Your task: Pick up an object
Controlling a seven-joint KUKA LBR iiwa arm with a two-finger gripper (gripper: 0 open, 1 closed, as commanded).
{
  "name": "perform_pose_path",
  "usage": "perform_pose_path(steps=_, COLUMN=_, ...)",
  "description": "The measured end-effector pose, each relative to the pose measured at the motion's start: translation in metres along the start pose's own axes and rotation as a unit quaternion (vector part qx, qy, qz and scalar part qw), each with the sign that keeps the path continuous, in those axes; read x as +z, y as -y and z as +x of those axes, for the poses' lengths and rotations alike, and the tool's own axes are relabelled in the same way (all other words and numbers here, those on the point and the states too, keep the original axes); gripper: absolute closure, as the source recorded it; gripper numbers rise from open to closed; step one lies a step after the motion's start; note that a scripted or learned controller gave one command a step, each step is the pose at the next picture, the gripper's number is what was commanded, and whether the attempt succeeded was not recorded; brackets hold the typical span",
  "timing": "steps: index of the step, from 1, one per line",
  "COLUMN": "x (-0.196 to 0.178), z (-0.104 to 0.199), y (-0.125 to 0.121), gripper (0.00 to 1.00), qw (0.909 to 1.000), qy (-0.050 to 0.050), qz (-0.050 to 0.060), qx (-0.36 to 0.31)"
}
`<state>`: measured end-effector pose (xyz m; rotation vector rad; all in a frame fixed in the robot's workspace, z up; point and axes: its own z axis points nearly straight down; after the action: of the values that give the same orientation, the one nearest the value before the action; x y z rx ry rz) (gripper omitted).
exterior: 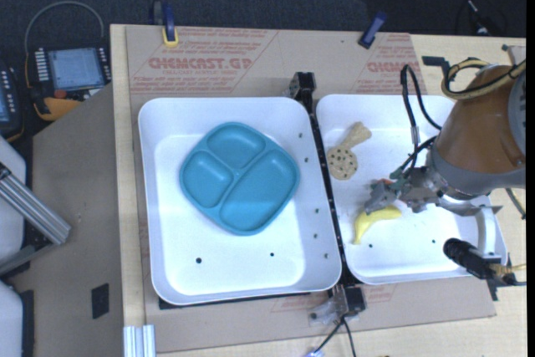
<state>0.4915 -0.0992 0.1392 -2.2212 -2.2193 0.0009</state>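
Note:
In the right bin (418,267) a yellow toy banana (374,221) lies near the middle left. My gripper (386,195) hangs just above the banana's upper edge, low over the bin floor, with the grey and orange arm (481,138) reaching in from the right. A tan cookie with dark chips (341,162) lies further back beside a tan stick-like piece (358,135). A blue divided plate (240,177) rests in the left bin (167,263).
Black cables (411,109) loop over the right bin's back edge beside the arm. A black clamp (303,84) sits at the back between the bins. A dark fitting (468,257) sticks out at the right bin's front right corner.

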Motion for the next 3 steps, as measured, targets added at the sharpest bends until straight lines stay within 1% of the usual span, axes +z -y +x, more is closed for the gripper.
perform_pose_path(steps=1, x=0.053, z=0.001, y=0.002, gripper=0.0, qw=1.0, qy=-0.001, qz=0.003, qx=0.0)
perform_pose_path(steps=2, x=0.04, z=0.0, y=0.0, gripper=1.0, qw=1.0, qy=0.0, qz=-0.001, qx=0.0)
perform_pose_path(steps=3, x=-0.004, z=0.006, y=-0.003, gripper=1.0, qw=1.0, qy=0.001, qz=-0.003, qx=-0.001)
